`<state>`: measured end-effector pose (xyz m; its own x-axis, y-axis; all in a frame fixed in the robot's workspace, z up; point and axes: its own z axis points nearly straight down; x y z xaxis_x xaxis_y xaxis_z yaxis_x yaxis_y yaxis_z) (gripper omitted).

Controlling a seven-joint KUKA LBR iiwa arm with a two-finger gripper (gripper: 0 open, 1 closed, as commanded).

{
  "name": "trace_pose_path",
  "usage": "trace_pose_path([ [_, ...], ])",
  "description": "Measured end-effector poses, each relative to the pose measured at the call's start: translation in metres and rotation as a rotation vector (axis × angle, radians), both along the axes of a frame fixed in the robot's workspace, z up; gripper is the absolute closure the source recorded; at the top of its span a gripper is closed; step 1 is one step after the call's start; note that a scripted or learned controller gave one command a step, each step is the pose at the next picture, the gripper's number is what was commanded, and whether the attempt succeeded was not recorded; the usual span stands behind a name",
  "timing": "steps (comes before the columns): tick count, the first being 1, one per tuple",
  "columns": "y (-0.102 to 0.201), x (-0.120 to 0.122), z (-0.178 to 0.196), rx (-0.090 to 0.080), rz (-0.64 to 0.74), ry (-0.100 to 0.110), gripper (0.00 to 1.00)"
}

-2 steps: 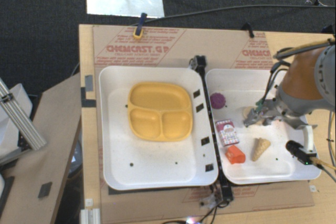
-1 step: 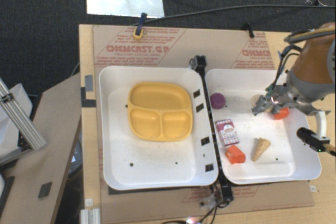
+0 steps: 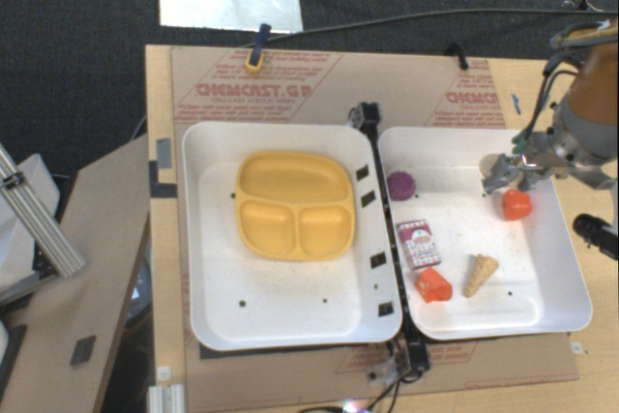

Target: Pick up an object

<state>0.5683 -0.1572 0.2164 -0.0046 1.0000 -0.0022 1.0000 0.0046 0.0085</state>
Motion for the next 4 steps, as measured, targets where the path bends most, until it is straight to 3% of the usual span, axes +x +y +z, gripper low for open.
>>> trace_pose_path([
  [1, 0.005, -0.006, 0.049, 0.001, 0.001, 0.001, 1.00],
  [2, 0.005, -0.005, 0.067, 0.001, 0.001, 0.004, 1.00],
  [4, 0.120, -0.029, 0.055, 0.003, 0.005, 0.008, 1.00],
])
